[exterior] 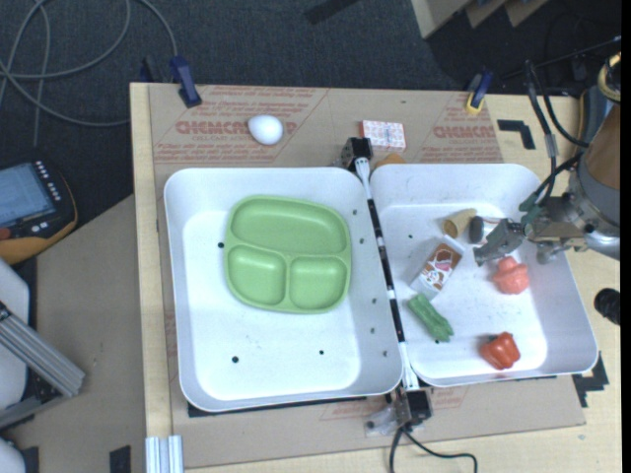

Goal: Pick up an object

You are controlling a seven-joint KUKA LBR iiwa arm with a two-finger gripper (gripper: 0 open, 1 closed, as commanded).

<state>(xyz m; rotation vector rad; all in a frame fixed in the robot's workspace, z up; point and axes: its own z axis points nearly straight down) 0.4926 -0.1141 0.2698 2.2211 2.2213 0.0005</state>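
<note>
Taking the divider [385, 264] between the two bins as my landmark: well left of it, a green sectioned plate [289, 254] lies in the left bin [197, 294]. Just right of it sit a small printed packet [440, 267] and a green piece [431, 317]. Farther right lie a red pepper-like toy [501, 350] and a pink lump [511, 277]. My gripper [501, 240] hangs just above that lump, fingers spread, gripping nothing.

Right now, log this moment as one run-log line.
gripper: over right bin, nothing held | nearest: pink toy | left bin: green tray | pick: not done
</note>
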